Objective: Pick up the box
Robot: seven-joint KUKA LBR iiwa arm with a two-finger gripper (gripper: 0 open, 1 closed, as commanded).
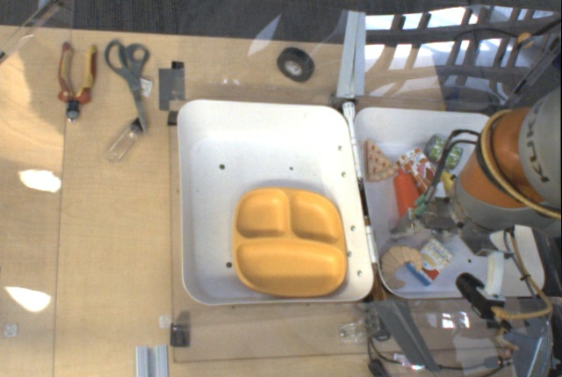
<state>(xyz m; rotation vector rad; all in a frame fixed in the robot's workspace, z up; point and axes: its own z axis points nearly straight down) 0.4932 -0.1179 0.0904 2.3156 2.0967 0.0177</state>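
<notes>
The box is small and white with blue and red print. It lies flat near the front of the right bin. My gripper hangs over the middle of that bin, just behind the box and apart from it, beside a red bottle-shaped item. The grey arm with its orange band hides the right part of the bin.
A round tan cookie-like piece lies left of the box. A pizza slice toy and a green packet sit at the bin's back. The left bin holds a yellow compartment tray. Pliers, scissors and a tape roll lie on the bench.
</notes>
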